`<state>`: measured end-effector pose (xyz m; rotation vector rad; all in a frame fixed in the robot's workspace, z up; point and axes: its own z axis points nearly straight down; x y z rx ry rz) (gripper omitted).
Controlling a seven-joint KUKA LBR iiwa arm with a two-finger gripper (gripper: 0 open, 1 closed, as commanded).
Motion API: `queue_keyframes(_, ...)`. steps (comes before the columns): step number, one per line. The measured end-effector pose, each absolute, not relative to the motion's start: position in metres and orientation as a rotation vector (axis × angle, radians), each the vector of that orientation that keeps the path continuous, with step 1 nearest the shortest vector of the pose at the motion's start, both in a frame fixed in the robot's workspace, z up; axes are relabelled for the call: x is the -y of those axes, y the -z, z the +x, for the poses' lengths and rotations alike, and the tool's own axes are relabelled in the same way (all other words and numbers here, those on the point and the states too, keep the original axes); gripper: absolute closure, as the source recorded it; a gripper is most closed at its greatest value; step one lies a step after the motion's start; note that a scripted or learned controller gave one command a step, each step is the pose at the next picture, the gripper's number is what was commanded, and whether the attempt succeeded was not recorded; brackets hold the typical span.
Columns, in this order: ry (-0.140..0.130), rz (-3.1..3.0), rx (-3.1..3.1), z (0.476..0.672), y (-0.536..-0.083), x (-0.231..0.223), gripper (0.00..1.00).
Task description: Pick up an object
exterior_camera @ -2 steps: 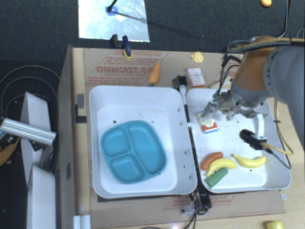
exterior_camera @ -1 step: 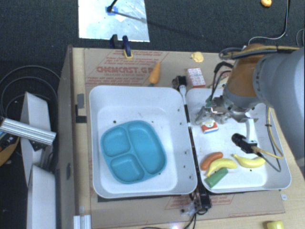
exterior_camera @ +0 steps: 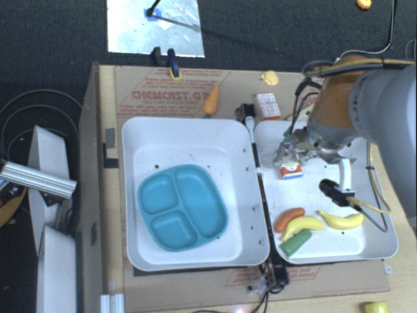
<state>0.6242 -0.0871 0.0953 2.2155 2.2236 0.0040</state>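
The two bins, the left bin point(exterior_camera: 189, 135) and the right bin point(exterior_camera: 374, 240), look like smooth white plastic with a faint sheen. In the left bin lies a blue divided tray point(exterior_camera: 182, 205), matt, moulded plastic. The bench point(exterior_camera: 169, 90) under the bins appears as brown board, dull, printed in red. Beyond the bench, a metal sheet point(exterior_camera: 156, 18) gleams, brushed and silvery. The arm point(exterior_camera: 381, 103) above the right bin is smooth grey, with a glossy orange band point(exterior_camera: 332, 100). The bananas point(exterior_camera: 322, 222) in the right bin look like shiny plastic. The floor point(exterior_camera: 45, 31) beyond the bench is dark and rough.
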Motion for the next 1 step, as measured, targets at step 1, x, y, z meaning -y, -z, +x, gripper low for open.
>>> queue_keyframes(1,-0.006,2.210,-2.231,0.5923,-0.1889,0.0162,1.00)
